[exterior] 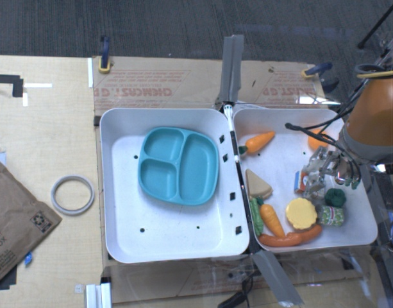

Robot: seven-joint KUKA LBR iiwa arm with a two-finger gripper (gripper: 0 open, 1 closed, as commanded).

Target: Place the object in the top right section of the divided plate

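Hovering low in the right bin [366, 233], end effector [319, 174]; cannot tell its state. Yellow round piece [301, 213] just below it, sausage [290, 238] further below, green item [335, 197] to its right. Carrot [258, 141] up-left. Divided plate [179, 165] well left, in the left bin [119, 230].

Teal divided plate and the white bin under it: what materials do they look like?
Teal divided plate: likely moulded plastic, smooth with a slight sheen; uniform colour, rounded section ridges. Shallow white bin: probably plastic too, smooth, semi-matte, with rounded corners and a rolled rim. Neither is certain from one view.
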